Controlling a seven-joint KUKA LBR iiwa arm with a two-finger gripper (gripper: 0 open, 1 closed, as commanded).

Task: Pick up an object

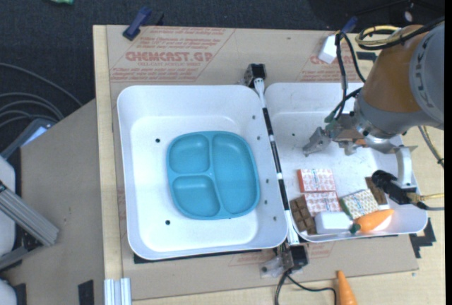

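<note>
White bin (pixel 282 102) floor beside gripper (pixel 330 142)

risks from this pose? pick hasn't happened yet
1. The tool sits over bare floor of the right bin, while the items are clustered at the near end; a straight descent would likely close on nothing.
2. The red-and-white box, chocolate bar, white block and carrot lie packed together, so a grasp may nudge or catch neighbours.
3. The carrot lies against the bin's near rim; fingers could hit it.
</note>
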